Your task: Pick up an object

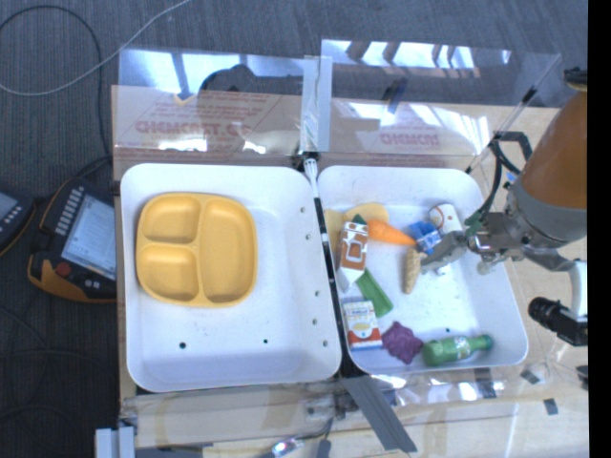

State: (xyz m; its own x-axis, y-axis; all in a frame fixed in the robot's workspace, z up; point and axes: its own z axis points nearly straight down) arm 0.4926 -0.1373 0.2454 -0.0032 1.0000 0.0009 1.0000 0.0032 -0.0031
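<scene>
- The tool point(441, 253), a metal two-finger piece at the end of the grey arm with the orange band, hangs low over the right white bin point(496, 299), toward its right wall and a little above the middle.
- Whether it is wide or narrow cannot be told from this view, and nothing can be seen between its tips.
- Just beside the tool's tip lies a small blue object point(426, 231), with a white and dark can-like item point(446, 219) just above it near the bin's upper right corner.
- To the left of the tip, a pale yellow corn-like piece point(410, 270) lies tilted in the middle of the bin.
- An orange toy carrot point(391, 234) lies just above it, with its thick end toward the bin's left wall.
- Along that left wall are a small red and white carton point(354, 249), a flat green piece point(374, 292) and a second small carton with a red label point(360, 322).
- Near the bin's lower edge sit a purple lumpy toy point(402, 342) and a green bottle point(456, 349) lying on its side.
- The left white bin point(229, 342) holds a yellow divided plate point(197, 249) in its upper left part.
</scene>
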